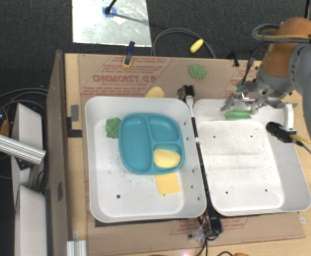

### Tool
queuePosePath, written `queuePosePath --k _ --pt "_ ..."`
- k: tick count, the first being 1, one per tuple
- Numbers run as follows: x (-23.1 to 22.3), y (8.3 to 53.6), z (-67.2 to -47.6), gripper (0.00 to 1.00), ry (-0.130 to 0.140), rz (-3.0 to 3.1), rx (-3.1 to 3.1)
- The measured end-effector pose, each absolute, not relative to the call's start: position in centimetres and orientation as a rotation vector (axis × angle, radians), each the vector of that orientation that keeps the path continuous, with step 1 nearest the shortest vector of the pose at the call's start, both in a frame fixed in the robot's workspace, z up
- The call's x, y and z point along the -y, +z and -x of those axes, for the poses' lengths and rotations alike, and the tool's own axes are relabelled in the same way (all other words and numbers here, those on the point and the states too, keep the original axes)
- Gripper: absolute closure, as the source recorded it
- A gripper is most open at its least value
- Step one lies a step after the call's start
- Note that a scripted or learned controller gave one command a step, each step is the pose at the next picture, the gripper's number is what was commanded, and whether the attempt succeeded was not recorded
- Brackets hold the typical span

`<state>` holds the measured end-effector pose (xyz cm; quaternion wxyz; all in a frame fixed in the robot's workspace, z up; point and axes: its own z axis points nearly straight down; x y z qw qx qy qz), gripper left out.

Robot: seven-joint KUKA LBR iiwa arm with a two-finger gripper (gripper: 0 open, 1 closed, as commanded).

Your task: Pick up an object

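**Sam:** Where is the gripper (239,104)?

**Me:** I see it at the far rim of the right bin (251,164), about eleven o'clock on that bin. The arm (299,57) leans in from two o'clock.

**Sam:** Does it have anything?

**Me:** A green piece (237,114) lies right under the tips, on the rim. I can't tell if the fingers are shut on it or just near it. So I won't say it is held.

**Sam:** Why go there?

**Me:** I think the green piece is the closest thing to grab.

**Sam:** What else is around?

**Me:** The left bin (99,159) holds a blue tray (142,143). A yellow lump (167,158) sits in the tray at four o'clock, a yellow square (168,184) lies just past the tray at five o'clock, and a green bit (113,127) touches it at ten o'clock.
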<state>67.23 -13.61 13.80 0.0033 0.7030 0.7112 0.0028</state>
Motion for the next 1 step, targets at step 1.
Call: queuePosePath --k 1 --pt "6.21 19.89 -63.14 1.00 0.011 -2.207 -2.232"
